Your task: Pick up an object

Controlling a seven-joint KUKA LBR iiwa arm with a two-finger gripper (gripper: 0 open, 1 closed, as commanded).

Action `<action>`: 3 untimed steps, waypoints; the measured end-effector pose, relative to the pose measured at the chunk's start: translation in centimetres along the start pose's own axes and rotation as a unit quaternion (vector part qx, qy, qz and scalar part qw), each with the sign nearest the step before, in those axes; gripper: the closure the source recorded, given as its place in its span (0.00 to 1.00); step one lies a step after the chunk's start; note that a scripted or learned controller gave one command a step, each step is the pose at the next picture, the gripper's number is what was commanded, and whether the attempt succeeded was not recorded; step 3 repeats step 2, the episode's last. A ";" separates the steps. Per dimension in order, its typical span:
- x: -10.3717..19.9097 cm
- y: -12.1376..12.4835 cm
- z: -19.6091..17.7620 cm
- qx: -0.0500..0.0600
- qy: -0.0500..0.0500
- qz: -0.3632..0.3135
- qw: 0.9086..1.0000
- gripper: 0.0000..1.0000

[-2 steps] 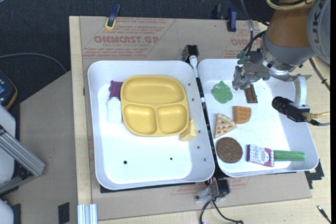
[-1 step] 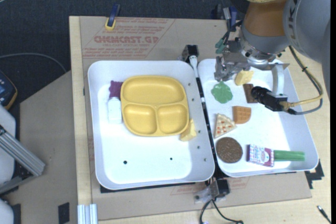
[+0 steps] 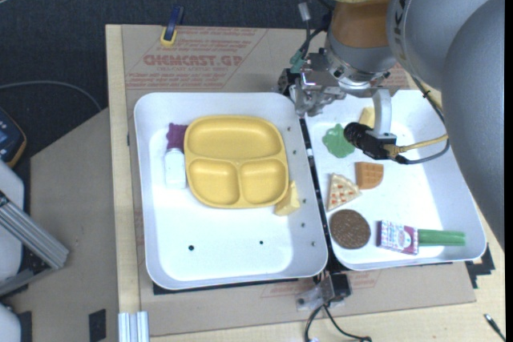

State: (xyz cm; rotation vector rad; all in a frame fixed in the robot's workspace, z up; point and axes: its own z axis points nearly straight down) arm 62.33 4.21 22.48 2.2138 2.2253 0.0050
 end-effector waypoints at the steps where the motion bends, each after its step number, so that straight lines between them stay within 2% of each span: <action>1: 4.2 3.0 1.0 0.000 0.000 0.000 1.000 1.00; 2: 4.3 3.6 -0.8 0.000 0.000 0.002 1.000 1.00; 3: 4.3 3.6 -0.8 0.000 0.000 0.002 1.000 1.00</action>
